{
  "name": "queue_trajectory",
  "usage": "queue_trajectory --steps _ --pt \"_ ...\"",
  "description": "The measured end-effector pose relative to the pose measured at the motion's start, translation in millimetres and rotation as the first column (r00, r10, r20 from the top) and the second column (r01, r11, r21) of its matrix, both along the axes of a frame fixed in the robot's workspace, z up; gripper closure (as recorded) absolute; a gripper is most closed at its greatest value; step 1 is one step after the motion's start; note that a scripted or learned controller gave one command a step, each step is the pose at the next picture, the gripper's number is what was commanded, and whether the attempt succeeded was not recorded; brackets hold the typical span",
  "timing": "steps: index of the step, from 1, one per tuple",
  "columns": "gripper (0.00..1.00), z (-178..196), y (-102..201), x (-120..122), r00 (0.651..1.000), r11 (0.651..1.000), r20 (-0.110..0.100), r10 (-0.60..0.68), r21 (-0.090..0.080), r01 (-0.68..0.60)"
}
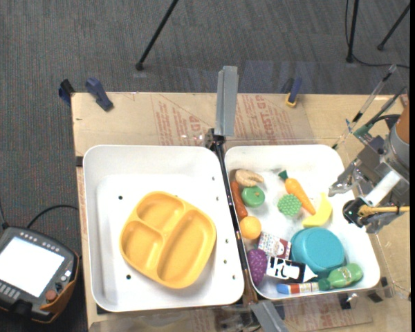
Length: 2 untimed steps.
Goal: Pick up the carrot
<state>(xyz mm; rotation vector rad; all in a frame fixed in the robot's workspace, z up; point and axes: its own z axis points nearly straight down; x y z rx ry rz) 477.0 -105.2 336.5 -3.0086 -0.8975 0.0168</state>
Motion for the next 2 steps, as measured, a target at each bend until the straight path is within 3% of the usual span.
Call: queue_trajectory --steps 1,2 --pt "0.0 -108.2 -4.8 34.8 1.0 1.0 -0.011 0.024 0.004 -0.024" --pt "0.0 -222.0 2.5 64.4 0.994 0.994 0.02 -0.108 -0.001 0.108"
